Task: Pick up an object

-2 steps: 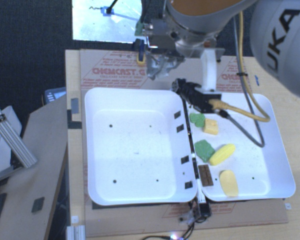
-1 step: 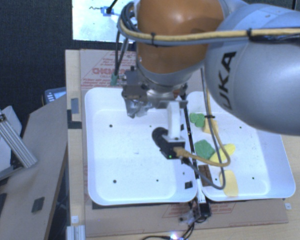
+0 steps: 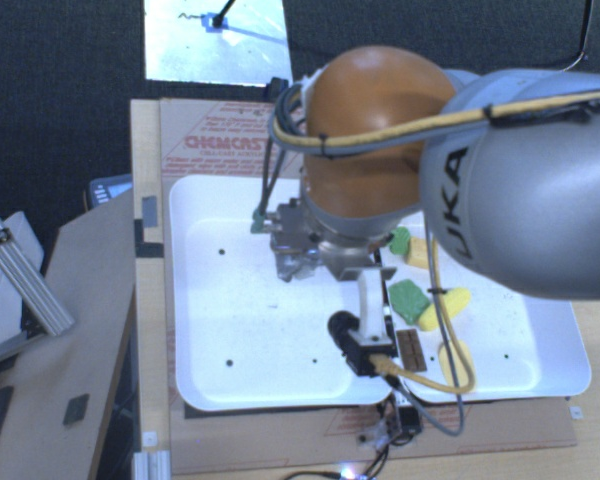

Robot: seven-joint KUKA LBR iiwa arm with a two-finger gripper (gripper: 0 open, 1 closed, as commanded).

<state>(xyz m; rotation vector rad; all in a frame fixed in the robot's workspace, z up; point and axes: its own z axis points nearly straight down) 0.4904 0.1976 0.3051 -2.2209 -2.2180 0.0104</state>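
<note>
My gripper (image 3: pixel 298 256) hangs below the orange wrist band, over the middle of the white bin (image 3: pixel 220 308); the arm's bulk covers much of it. Just right of it lie a green block (image 3: pixel 409 299) and a yellow piece (image 3: pixel 448 303) touching each other. Further back, a second green piece (image 3: pixel 400 239) and a yellow piece (image 3: pixel 420 255) peek out from under the arm. A small brown block (image 3: pixel 412 349) lies nearer the bin's front wall. Nothing shows held under the gripper.
The bin's left half is bare white floor with a few dark specks. A cardboard sheet (image 3: pixel 220 138) lies under the bin's back edge. A wooden bench edge (image 3: pixel 100 298) and a metal rail (image 3: pixel 20 278) stand at the left.
</note>
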